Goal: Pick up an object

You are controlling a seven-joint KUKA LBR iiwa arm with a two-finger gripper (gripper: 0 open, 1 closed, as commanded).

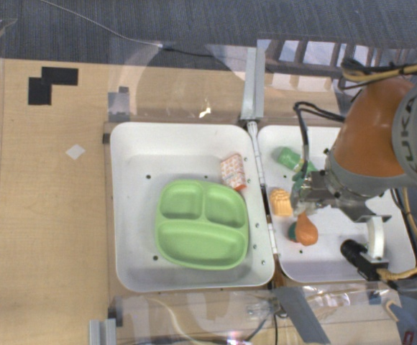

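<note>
Plainly, the gripper [305,205] hangs just above the orange toy [305,231]; its opening cannot be told

Desk [43,214] surface is light wood, with black block markings [50,83] at far left. Dark grey carpet floor [194,9] lies beyond, crossed by a thin cable [65,13].
</note>
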